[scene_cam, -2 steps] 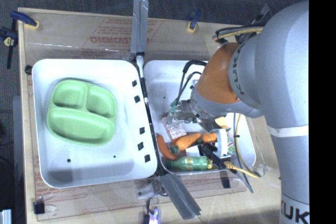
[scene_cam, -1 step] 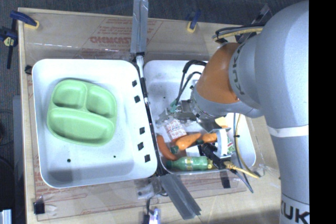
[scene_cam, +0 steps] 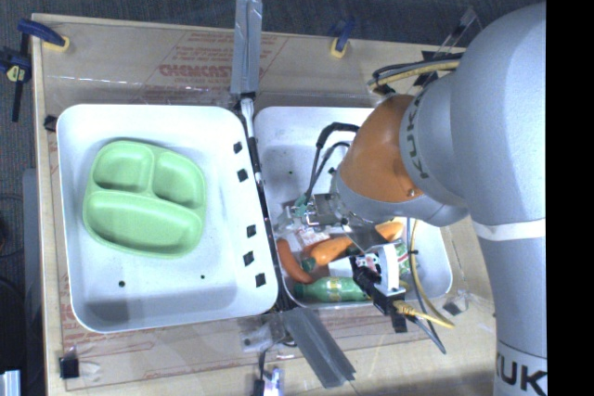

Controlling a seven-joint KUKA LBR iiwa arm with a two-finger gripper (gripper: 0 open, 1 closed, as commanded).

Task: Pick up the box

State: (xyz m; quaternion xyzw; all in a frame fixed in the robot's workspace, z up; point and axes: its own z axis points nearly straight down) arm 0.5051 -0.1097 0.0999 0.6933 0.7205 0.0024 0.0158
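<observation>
Two orange pieces (scene_cam: pixel 327 249) clutter the right bin (scene_cam: pixel 283 153), with a green tray (scene_cam: pixel 144 195) left of it. We cannot tell the end effector's (scene_cam: pixel 347 236) grip.

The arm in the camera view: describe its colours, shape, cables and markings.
The arm is built of thick, rounded, smooth grey segments. Above the wrist sits a glossy orange band. Black KUKA lettering is printed on the grey shell, partly cut off at the picture's edge. Thin black cables loop out beside the orange band.
</observation>
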